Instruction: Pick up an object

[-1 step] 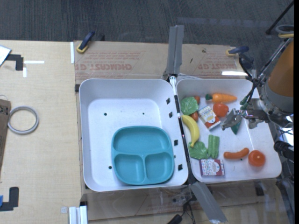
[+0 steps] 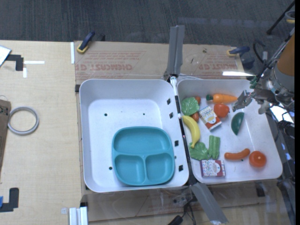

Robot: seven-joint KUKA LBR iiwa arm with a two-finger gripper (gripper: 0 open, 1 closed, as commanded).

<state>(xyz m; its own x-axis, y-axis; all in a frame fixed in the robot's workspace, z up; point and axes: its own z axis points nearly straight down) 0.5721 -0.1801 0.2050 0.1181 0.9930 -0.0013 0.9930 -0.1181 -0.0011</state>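
Green, the dark pod (image 2: 237, 123) lies untouched in the right bin (image 2: 274, 149); our tool (image 2: 252, 102), spread and holding nothing, hangs just above-right, so the pick remains.

Teal divided tray (image 2: 142, 155) in left bin (image 2: 89, 125); tape roll (image 2: 21, 120) on bench.

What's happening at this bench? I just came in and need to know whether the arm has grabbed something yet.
Not yet, as far as the picture shows. The gripper hangs over the far right part of the right bin, with nothing visible between its fingers. Under and around it lie toy foods: a carrot, a tomato, a banana, a dark green piece, a sausage and an orange ball. The left bin holds a teal divided plate.
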